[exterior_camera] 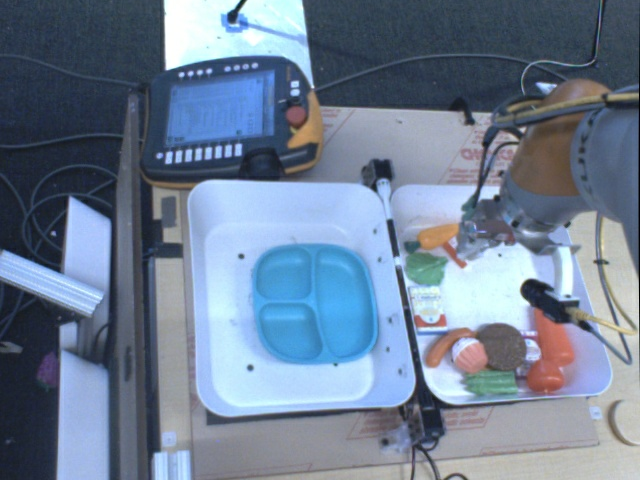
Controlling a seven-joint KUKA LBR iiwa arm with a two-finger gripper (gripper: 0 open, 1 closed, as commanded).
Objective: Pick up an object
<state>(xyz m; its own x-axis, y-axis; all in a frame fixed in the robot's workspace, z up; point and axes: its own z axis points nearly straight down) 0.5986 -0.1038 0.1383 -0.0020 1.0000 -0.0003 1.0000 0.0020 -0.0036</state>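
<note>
A cardboard-brown bench stands on dark carpet, with a teach pendant resting at its far left corner. Two white bins sit side by side on it. The left bin holds a blue divided plate.

The right bin holds the toy food. An orange carrot-shaped toy lies at its far left, with a green leafy toy just below it and a small printed packet nearer still. Along the near edge lie a sausage, a pink ball, a brown round patty, a green bean pod and a red-orange pepper.

The grey arm reaches in from the right, over the far part of the right bin. Its gripper hangs low just beside the right end of the carrot-shaped toy. At this slant it is not possible to tell how far the gripper is open, nor whether it touches or has hold of anything.
</note>
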